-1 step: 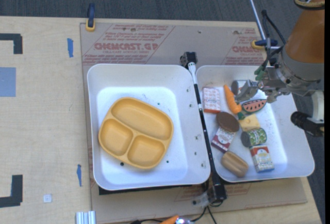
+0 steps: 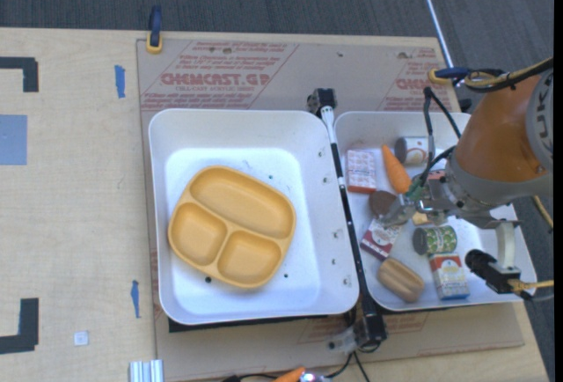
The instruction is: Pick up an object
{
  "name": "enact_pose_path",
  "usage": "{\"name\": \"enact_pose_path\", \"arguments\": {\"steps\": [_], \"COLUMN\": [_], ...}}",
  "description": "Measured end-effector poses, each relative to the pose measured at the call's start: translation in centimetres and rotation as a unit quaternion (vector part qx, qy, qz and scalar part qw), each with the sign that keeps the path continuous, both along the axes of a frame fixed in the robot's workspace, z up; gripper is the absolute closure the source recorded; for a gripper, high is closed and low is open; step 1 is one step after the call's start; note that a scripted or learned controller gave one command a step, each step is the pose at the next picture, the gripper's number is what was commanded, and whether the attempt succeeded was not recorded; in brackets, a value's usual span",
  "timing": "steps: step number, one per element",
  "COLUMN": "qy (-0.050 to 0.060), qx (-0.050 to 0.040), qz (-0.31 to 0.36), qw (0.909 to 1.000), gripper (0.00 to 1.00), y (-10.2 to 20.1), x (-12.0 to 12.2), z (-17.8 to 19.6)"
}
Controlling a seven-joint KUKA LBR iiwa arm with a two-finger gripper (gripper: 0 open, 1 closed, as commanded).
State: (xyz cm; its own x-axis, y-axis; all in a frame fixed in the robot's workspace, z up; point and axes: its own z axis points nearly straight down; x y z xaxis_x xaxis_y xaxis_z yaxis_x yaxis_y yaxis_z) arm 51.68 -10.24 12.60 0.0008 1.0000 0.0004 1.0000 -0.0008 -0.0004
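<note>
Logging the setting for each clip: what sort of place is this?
Probably a lab grasping bench: a robot arm over two white bins, one with toy food like a carrot, on taped plywood.

Arm (image 2: 506, 143) reaching from right, gripper (image 2: 406, 206) lowered.

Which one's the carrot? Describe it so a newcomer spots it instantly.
Start at the right bin, the one crowded with small items under the arm. In its upper middle, just right of a red-and-white packet, lies the carrot. It is the only bright orange tapered piece there, slanted, with its lower end near the gripper.
</note>
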Motion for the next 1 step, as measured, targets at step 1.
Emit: {"name": "enact_pose_path", "arguments": {"steps": [1], "qy": [-0.009], "qx": [-0.0002], "qz": [0.001], "qw": [1.0], "gripper": [0.0], "y": [-0.24], "x": [-3.17], "z": [-3.61]}}
